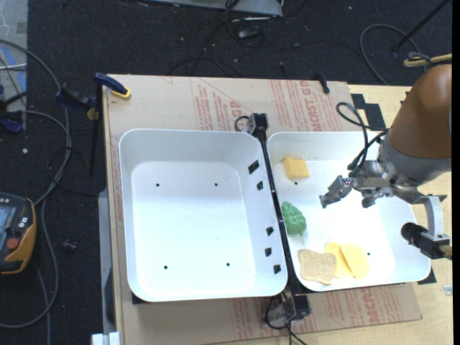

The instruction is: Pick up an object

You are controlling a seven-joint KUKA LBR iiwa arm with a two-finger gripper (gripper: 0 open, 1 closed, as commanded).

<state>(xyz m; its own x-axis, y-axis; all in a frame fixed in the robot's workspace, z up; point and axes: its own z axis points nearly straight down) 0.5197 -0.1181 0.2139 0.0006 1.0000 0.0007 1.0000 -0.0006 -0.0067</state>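
Over the right bin point(402, 268), the gripper point(334, 194) hangs with fingers apart and bare; the green object point(293, 218) lies just below-left, so a centred, straight descent should serve best.

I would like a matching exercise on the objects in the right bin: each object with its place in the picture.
Objects:
1. yellow block
2. green lump
3. tan slice
4. end effector

Places:
A. near corner, beside yellow slices
B. above the bin's middle
C. far part of the right bin
D. against the divider wall

Pairs: 1-C, 2-D, 3-A, 4-B
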